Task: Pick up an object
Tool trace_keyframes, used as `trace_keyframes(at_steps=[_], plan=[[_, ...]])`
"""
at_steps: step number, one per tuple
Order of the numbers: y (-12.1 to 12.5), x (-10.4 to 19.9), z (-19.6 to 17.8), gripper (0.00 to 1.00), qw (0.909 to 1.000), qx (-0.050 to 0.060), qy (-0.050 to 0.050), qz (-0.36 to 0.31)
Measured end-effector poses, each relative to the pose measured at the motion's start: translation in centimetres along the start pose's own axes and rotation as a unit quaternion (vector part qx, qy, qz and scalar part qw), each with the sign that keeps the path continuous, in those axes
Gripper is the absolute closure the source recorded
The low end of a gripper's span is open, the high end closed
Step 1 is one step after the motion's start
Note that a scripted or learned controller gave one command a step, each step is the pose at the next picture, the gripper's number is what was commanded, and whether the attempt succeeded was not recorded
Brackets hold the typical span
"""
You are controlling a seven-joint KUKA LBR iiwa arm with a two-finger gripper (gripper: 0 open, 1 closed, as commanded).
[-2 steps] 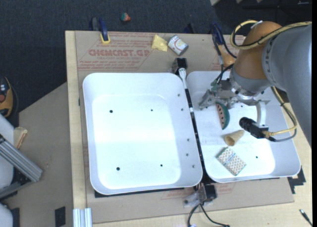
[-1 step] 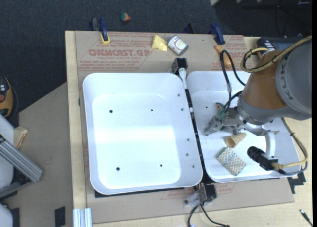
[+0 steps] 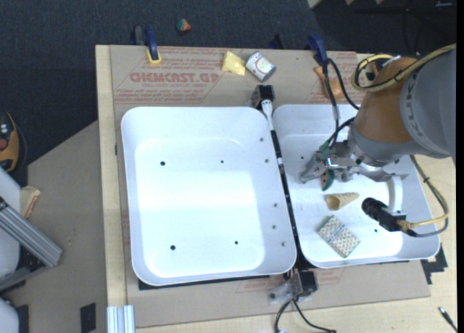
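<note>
- Your gripper (image 3: 317, 170) is down inside the right bin (image 3: 304, 132), about mid-height of it and toward its left side, close to the wall it shares with the left bin (image 3: 203, 194).
- It's too small and cluttered at that spot, so you can't tell whether the gripper is spread or pressed together. Nothing visibly sits in it.
- The arm (image 3: 406, 107) comes in from the right and covers the upper right part of that bin.
- Stuff you could grab, both in the right bin:
  - a little tan cone (image 3: 341, 199), lying on its side just below the gripper, near it but apart from it
  - a square patterned packet (image 3: 338, 236), flat on the bin floor, tilted like a diamond, below the cone and near the bin's front edge
- Cone and packet are close together but not touching.
- On the bench (image 3: 181, 77) behind the bins you've got a yellow wedge (image 3: 233, 63) and a small white box (image 3: 260, 66) just beside each other, sitting on the printed cardboard.
- A blue clamp (image 3: 151, 47) grips the back edge at the left, and another one (image 3: 317, 48) sits further right.
- On the dark carpet (image 3: 72, 5) behind the bench there's a tiny orange-and-green thing (image 3: 184, 25), too small to say what it is.
</note>
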State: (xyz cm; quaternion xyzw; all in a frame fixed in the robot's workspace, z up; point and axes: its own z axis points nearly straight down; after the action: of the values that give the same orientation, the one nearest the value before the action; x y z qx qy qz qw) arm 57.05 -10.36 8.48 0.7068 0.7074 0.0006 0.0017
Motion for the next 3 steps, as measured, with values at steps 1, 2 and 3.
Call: trace_keyframes(at_steps=[1, 2, 3], plan=[[6.9, 1.1, 0.0, 0.0, 1.0, -0.002, 0.0, -0.002], [-0.8, 0.6, 0.0, 0.0, 1.0, 0.006, 0.002, 0.002], [-0.4, 0.6, -1.0, 1.0, 1.0, 0.001, 0.001, 0.001]])
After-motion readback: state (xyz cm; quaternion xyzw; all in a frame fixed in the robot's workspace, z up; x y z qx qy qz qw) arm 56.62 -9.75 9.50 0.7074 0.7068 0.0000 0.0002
